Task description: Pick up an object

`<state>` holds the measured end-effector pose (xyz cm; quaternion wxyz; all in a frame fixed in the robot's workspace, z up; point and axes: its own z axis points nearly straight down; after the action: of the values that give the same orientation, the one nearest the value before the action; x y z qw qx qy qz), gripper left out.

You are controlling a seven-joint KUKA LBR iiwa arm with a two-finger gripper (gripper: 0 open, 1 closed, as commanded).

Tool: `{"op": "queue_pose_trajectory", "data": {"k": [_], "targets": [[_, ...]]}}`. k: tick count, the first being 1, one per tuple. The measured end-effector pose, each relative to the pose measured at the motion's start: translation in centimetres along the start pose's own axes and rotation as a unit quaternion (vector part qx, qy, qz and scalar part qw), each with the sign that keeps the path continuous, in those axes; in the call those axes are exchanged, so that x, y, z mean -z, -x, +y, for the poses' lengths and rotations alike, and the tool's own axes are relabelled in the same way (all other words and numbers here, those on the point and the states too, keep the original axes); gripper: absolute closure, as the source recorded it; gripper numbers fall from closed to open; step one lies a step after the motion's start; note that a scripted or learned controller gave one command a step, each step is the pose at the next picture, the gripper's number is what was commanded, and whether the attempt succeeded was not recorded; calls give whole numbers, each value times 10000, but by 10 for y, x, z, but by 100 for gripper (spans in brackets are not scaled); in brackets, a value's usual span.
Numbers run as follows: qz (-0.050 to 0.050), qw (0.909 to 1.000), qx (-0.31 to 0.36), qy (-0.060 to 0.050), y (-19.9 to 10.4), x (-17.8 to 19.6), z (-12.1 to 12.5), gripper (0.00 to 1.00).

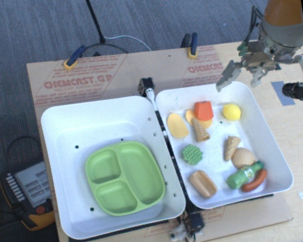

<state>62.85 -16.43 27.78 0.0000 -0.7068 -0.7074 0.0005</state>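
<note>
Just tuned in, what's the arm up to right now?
The grey arm's two-finger gripper hangs open above the back right corner of the right white bin, holding nothing. That bin holds toy food, including a yellow lemon-like ball, an orange block, a green studded ball and a hot dog bun. The left white bin holds a green divided plastic plate. No pick has been made yet.

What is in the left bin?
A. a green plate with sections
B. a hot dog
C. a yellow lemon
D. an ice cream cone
A: the green plate with three sections lies in the left bin; the toy foods are all in the right bin.
</note>
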Motion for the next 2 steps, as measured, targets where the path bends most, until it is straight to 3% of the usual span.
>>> {"op": "queue_pose_trajectory", "data": {"k": [1,2], "targets": [[8,9986,526,-23,-37,-163,-23,0],[-32,9981,620,39,-63,-188,-25,0]]}}
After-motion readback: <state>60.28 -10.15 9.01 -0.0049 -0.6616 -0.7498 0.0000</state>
